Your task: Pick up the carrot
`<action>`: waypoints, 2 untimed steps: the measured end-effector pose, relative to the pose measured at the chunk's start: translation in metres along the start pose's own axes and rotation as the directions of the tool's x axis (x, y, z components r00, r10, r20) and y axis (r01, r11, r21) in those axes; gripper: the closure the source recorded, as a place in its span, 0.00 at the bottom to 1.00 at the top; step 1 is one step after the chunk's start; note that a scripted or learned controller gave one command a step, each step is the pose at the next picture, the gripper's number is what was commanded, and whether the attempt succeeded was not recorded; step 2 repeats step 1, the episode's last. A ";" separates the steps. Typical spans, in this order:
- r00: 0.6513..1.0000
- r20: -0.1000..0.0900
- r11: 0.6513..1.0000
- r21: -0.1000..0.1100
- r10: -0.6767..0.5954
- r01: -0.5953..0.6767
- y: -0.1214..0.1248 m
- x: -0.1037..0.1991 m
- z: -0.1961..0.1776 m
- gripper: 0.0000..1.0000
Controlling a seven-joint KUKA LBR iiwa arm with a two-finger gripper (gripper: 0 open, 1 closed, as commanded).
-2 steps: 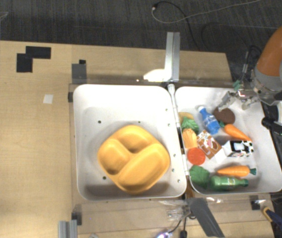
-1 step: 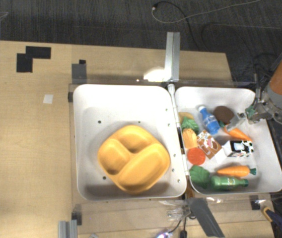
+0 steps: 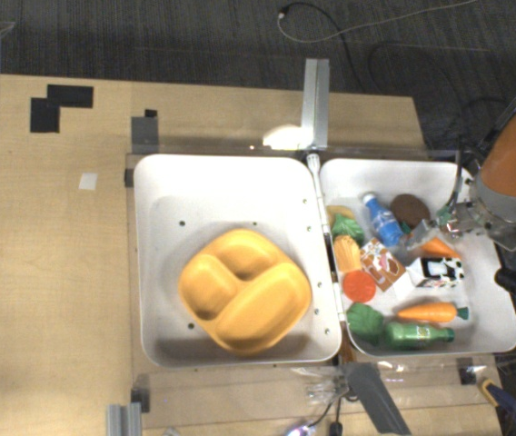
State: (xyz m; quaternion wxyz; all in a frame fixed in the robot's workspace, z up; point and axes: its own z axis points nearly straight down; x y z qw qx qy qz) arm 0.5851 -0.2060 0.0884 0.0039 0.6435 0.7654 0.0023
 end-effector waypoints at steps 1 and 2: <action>1.000 -0.003 1.000 -0.004 -0.003 0.003 0.002 0.002 -0.010 1.00; 1.000 -0.003 1.000 -0.004 -0.003 0.003 0.002 0.002 -0.010 1.00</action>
